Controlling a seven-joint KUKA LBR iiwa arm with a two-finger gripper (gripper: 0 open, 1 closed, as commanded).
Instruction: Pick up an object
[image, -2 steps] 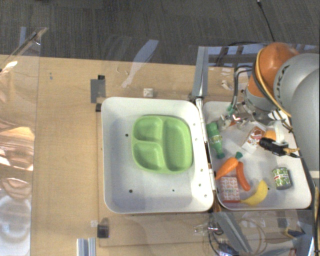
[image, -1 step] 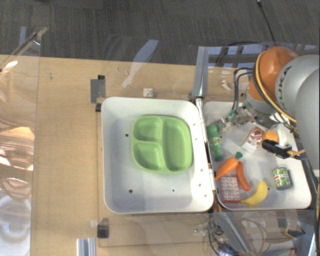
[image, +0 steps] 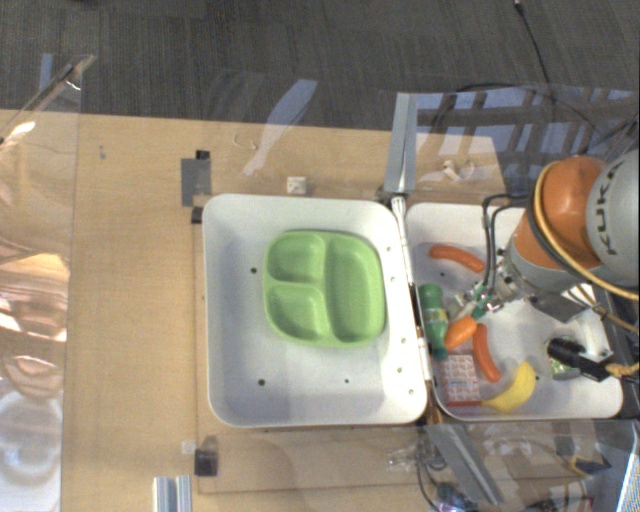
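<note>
Camera view: tool (image: 480, 303) low in right bin (image: 600, 405), above orange carrot (image: 460, 332); grip state cannot tell. Nearby: green bottle (image: 433, 310), 2 sausages, banana (image: 511, 390). Left bin (image: 230, 300) holds green divided tray (image: 325, 288).

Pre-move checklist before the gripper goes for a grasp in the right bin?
1. Gripper over the right bin: ok, low in its left half.
2. Candidate under the gripper: ok, the carrot lies just below the fingertips.
3. Finger state: cannot tell, too small and blurred.
4. Anything already held: cannot tell, nothing visibly between the fingers.
5. Clutter near the target: not ok, a green bottle and a red sausage crowd the carrot.
6. Drop spot: ok, the green tray in the left bin has bare compartments.
</note>
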